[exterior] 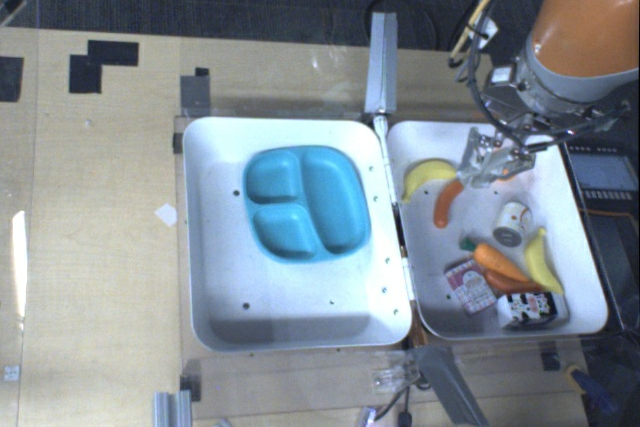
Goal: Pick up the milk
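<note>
The gripper (490, 160) hangs low over the far end of the right bin (590, 315), nothing visibly in it; I cannot tell its state. The milk (527, 309) lies well apart, at the near edge, crowded by a carrot (500, 265) and banana (541, 261).

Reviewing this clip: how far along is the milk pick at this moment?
Done: the tool is down over the right bin. In hand: nothing visibly gripped; it hovers near the small orange piece. Left: the milk lies at the bin's near edge, beside the carrot, ungrasped.
</note>
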{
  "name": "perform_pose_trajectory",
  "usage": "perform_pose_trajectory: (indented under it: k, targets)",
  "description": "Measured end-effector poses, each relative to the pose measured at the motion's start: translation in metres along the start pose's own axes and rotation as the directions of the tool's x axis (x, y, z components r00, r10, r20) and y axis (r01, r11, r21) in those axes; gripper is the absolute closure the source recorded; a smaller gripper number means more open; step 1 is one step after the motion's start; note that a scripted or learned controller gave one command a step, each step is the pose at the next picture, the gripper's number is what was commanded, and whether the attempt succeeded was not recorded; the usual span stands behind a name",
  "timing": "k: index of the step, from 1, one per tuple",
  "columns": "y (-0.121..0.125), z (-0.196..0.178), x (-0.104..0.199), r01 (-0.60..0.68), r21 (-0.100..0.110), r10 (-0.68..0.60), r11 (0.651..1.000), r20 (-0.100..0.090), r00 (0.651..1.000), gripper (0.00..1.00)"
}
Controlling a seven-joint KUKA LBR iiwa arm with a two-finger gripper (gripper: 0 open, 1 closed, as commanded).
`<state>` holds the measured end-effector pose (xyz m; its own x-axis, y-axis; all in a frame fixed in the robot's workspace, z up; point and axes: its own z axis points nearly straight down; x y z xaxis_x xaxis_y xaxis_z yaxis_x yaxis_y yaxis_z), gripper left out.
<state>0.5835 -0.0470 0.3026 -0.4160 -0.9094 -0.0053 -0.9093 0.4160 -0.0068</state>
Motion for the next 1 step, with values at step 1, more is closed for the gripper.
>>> perform_pose_trajectory:
  k: [1]
  targets:
    - [-0.0064,-0.1074,0.0086,0.143,0.006,-0.143,0.99,0.001,0.99,1.0]
